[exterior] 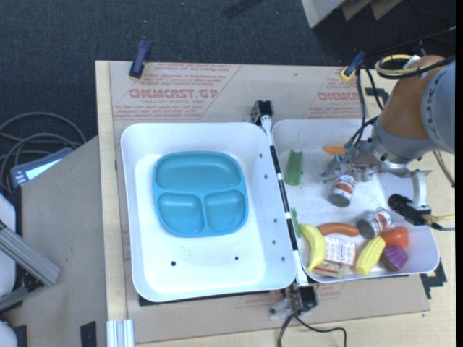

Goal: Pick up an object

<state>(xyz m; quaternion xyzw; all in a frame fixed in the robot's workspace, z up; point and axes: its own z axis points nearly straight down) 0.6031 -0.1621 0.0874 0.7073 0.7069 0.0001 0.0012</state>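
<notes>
Camera view is showing my gripper (pixel 346 166) hanging low in the right bin (pixel 316 130), just above a small can (pixel 343 189) with a red label that is lying toward the right middle of the frame; whether I am gripping anything, I cannot tell. To take this can well, I am judging that I should come straight down over it, centred. My arm is reaching in from the right edge, wrist bending downward.
</notes>
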